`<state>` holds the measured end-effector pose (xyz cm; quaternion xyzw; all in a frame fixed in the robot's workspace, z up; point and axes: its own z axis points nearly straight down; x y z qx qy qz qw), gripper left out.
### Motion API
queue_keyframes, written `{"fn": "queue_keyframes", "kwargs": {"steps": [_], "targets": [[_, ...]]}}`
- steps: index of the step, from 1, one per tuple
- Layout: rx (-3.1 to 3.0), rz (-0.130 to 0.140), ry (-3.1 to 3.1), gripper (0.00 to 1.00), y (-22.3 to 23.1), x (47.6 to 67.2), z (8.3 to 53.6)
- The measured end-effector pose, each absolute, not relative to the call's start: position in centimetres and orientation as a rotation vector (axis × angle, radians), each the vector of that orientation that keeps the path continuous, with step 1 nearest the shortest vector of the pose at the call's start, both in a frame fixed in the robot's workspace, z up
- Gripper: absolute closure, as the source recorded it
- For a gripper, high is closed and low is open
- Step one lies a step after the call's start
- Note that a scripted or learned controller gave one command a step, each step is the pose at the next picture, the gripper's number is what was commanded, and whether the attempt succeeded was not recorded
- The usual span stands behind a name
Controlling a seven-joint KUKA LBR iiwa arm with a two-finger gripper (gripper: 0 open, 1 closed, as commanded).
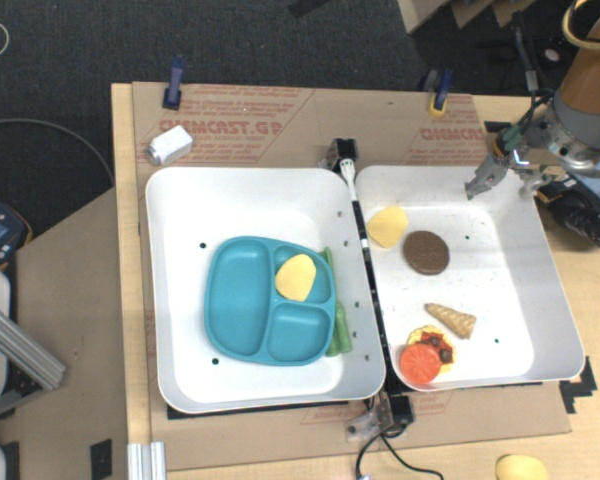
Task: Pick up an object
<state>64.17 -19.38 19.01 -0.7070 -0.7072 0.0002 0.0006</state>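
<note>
Dark carpet is surrounding a wooden bench (90,268) w/ a cardboard sheet (280,118) on top, held by two blue clamps at the far edge. Two shallow white bins are sitting side by side on it.

Left bin (180,208): a blue divided plate (242,308) is lying in the middle, w/ a yellow lemon-shaped piece (296,277) resting in its upper right compartment. A green strip (338,323) is lying along the plate's right edge, btwn plate and bin wall.

Right bin (510,278): a pale yellow round piece (387,226) is sitting near the far left corner, just beside a brown cookie-like disc (426,252). Nearer the front, a tan cone (452,318) is lying on its side, and just below it a red-orange tomato slice (419,363) w/ a dark red bit on top is touching the front rim area.

Arm is reaching in from the right, orange band showing at the top right corner. Its gripper (487,180) is hovering over the far right corner of the right bin, well apart from all the food pieces. Fingers are pointing down-left; can't tell if they're apart or together, and nothing is visible btwn them.

A small white block (170,145) is lying on the cardboard beyond the left bin.
</note>
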Motion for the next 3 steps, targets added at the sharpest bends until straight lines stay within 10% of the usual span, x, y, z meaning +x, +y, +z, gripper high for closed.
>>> {"fn": "queue_keyframes", "kwargs": {"steps": [1,2,3], "targets": [[-2.222,-0.002,-2.225,1.00,-19.4,64.3,20.1],[-2.220,0.009,-2.206,1.00,-22.5,54.6,7.9],[-2.220,0.003,-2.213,1.00,-22.4,49.5,8.4]]}}
